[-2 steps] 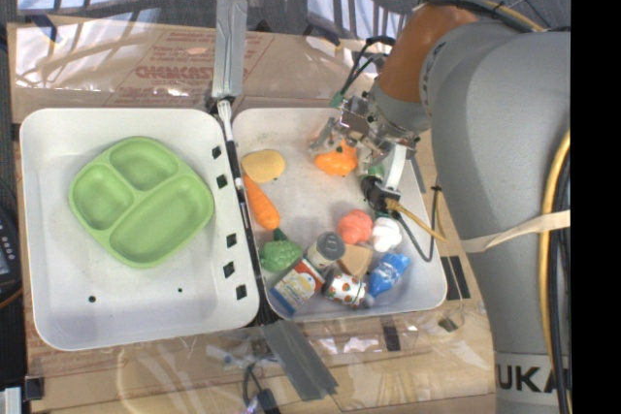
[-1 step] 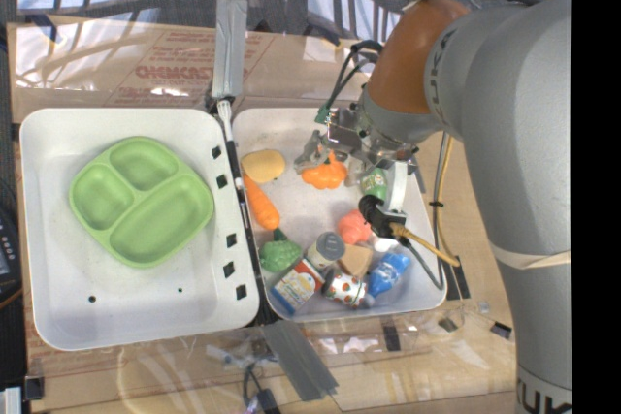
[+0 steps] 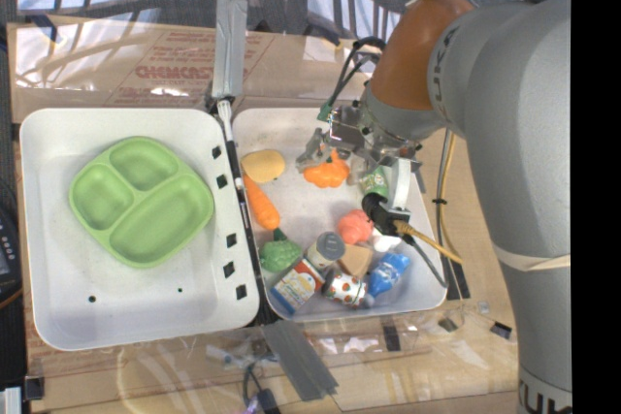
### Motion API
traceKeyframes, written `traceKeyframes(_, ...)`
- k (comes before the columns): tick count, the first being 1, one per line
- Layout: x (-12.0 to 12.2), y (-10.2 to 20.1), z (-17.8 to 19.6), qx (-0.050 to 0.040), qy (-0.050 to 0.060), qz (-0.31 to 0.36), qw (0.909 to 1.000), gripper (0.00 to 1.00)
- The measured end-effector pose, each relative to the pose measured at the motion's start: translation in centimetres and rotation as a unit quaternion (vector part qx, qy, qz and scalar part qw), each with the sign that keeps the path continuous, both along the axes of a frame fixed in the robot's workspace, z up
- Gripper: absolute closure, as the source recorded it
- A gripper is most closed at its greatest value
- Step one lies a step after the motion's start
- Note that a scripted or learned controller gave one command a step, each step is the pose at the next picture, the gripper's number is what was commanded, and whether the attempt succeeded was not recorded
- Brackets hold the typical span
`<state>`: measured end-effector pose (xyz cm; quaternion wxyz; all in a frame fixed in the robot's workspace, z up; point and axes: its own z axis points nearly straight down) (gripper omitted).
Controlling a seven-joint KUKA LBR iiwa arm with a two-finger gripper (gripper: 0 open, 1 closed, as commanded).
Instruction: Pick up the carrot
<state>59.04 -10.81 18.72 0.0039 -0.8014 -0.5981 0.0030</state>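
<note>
The carrot [image 3: 260, 205] is an orange stick with a green top, lying along the left wall of the right bin [image 3: 291, 126]. It rests on the bin floor with nothing on it. My gripper [image 3: 331, 150] hangs over the upper middle of that bin, to the right of the carrot and above it in the view. It is directly over a small orange pumpkin-like toy [image 3: 327, 174]. The grey arm with its orange band [image 3: 417, 53] comes in from the right and hides the bin's far right corner.
A tan potato-like toy [image 3: 264, 165] lies just above the carrot and a green broccoli-like toy [image 3: 279, 256] just below it. A pink toy [image 3: 355, 226], a can [image 3: 326, 249], a blue toy [image 3: 388, 274] and a carton [image 3: 296, 286] crowd the front. The left bin [image 3: 49, 286] holds a green divided plate [image 3: 142, 200].
</note>
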Motion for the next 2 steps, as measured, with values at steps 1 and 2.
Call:
traceKeyframes(1, 0.0, 0.0, 0.9, 0.0002, 0.002, 0.001, 1.0000, 1.00)
traceKeyframes(2, 5.4, 3.4, 0.3, -0.0019, -0.003, -0.099, 0.9950, 1.00)
